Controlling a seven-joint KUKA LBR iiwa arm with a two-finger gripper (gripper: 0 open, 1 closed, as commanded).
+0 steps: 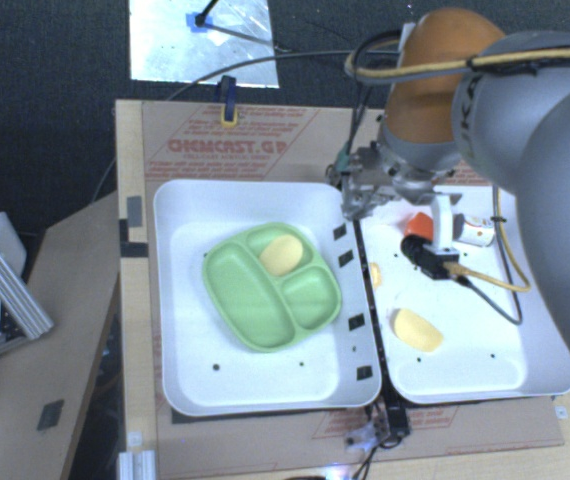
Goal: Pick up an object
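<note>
My gripper hangs over the back of the divider between the two bins, below the orange band of the wrist. A pale yellow lump lies in the right bin near its front. A small yellow piece rests by the divider, just in front of the gripper. An orange object sits to the gripper's right, partly behind a white part of the tool. In the left bin, a green divided plate holds a yellow lump in its back compartment.
A black fitting with a yellow cable trails across the right bin. The grey arm covers that bin's back right corner. A blue clamp stands on the cardboard behind the bins.
</note>
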